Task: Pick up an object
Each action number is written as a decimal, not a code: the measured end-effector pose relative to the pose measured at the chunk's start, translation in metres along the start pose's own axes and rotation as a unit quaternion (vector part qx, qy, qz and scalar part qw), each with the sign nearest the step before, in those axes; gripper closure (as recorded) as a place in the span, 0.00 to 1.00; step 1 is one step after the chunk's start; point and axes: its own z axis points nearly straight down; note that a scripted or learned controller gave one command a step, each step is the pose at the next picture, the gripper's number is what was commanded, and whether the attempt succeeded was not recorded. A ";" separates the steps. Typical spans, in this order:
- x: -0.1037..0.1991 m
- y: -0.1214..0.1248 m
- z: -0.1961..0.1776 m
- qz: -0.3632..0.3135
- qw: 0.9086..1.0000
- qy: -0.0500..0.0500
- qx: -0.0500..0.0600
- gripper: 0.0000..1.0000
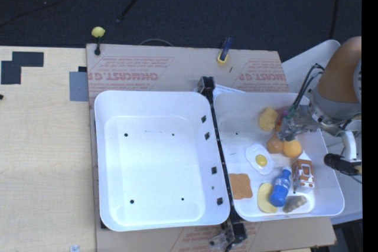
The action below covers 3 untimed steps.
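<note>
The gripper [289, 130] hangs low in the right bin [236, 121], an orange ball [292, 149] just beneath; finger state: cannot tell.

— What have you got in the right bin [331, 200]?

— I see a fried egg toy [260, 159] lying flat near its middle. Just above that, two orange round pieces [285, 146] sit side by side, with a yellow lump [268, 119] further up.

— And below the egg?

— A brown toast slice [240, 186] lies flat to its lower left. A blue bottle [281, 187] leans over a yellow piece [265, 198]. Right of the bottle stands a small red-and-white carton [303, 174], and a greyish thing [295, 203] below it, possibly a shell; I can't make it out.
</note>
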 end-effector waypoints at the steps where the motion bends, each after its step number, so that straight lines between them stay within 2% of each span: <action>1: 0.031 0.020 0.052 -0.003 1.000 0.002 0.002 1.00; 2: 0.093 0.058 0.052 -0.005 1.000 0.003 -0.001 1.00; 3: 0.187 0.059 -0.055 -0.007 1.000 0.003 -0.006 1.00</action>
